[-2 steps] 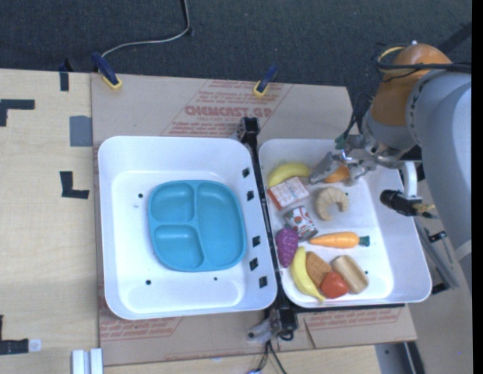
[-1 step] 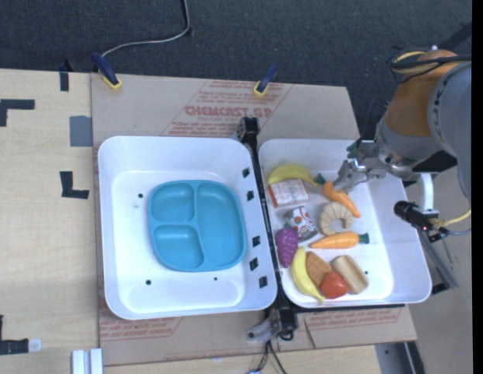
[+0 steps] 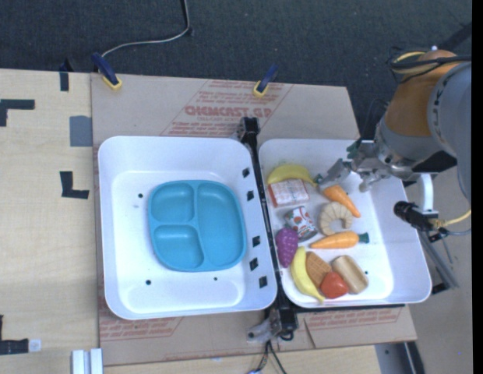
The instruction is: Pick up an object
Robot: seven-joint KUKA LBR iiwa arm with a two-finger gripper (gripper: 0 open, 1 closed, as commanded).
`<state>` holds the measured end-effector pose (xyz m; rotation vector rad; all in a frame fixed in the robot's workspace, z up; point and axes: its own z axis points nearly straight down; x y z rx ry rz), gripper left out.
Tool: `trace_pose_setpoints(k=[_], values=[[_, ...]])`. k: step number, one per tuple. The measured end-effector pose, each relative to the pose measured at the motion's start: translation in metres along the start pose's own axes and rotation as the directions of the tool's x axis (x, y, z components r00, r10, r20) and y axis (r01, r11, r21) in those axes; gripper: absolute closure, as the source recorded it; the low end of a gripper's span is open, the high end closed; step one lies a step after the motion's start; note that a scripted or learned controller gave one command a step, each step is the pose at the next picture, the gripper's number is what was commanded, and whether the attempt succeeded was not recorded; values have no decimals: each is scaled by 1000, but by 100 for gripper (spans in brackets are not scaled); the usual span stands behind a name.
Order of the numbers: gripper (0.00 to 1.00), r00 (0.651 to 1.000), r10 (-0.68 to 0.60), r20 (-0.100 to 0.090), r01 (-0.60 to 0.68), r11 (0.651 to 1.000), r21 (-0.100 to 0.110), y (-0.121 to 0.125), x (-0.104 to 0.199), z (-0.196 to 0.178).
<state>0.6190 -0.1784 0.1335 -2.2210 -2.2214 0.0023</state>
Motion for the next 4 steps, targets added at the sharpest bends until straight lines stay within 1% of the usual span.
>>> trace_pose_setpoints(k=[1, 2, 3, 4], values=[[0, 1000, 0, 2, 0, 1000, -2, 13, 4, 47], [100, 1000, -1, 4, 1, 1000, -6, 14, 3, 37], [100, 1000, -2, -1, 2, 1000, -2, 42, 48, -11], [100, 1000, -2, -2, 2, 1000, 0, -2, 106, -53]])
